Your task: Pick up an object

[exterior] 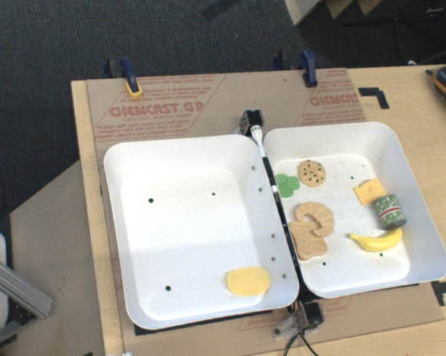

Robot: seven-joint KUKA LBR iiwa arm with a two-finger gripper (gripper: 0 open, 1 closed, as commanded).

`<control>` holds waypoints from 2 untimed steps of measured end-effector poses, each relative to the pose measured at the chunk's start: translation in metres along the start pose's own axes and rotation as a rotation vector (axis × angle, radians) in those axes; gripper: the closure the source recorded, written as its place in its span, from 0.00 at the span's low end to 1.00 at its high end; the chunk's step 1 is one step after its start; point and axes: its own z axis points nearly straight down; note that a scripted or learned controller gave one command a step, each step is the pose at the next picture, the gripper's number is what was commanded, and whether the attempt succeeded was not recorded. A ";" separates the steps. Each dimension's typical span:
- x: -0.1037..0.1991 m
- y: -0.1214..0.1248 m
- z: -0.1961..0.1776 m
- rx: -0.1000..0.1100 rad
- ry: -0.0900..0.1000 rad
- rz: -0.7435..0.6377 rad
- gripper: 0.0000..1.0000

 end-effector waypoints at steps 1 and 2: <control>0.000 0.000 0.000 0.000 0.000 0.000 1.00; 0.000 0.000 0.000 0.000 0.000 0.000 1.00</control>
